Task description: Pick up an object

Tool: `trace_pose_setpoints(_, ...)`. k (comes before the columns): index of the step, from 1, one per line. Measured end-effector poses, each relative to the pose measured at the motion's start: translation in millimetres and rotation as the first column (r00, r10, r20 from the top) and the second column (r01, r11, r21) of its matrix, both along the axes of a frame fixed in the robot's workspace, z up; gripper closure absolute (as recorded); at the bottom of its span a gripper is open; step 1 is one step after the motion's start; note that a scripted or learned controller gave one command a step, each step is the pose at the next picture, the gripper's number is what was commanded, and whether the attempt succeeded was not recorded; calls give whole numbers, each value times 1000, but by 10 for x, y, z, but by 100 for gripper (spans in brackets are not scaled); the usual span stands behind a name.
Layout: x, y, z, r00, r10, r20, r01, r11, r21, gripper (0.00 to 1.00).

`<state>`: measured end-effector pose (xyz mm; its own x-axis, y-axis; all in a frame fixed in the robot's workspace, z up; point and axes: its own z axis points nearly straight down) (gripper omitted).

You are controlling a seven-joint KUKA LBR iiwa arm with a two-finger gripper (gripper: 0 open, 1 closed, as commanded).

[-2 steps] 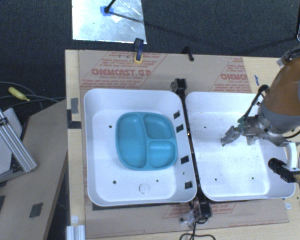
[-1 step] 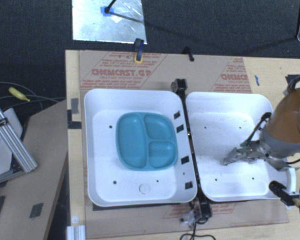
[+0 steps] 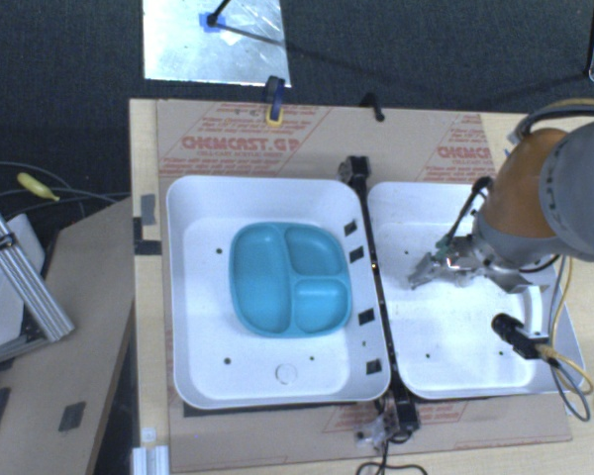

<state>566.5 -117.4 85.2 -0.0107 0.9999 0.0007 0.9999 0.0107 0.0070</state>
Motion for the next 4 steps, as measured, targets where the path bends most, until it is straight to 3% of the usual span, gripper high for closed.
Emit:
trace_pose_setpoints(2, -394, -917, -8, 1000, -13, -5, 13, 1000, -2, 0)
trace_pose_setpoints(3, -823, -893, -13, 1000, -12, -10, 12, 1000, 0, 0)
trace_pose_setpoints(4, 94, -121, 1, 1000, 4, 2, -4, 1000, 2, 0)
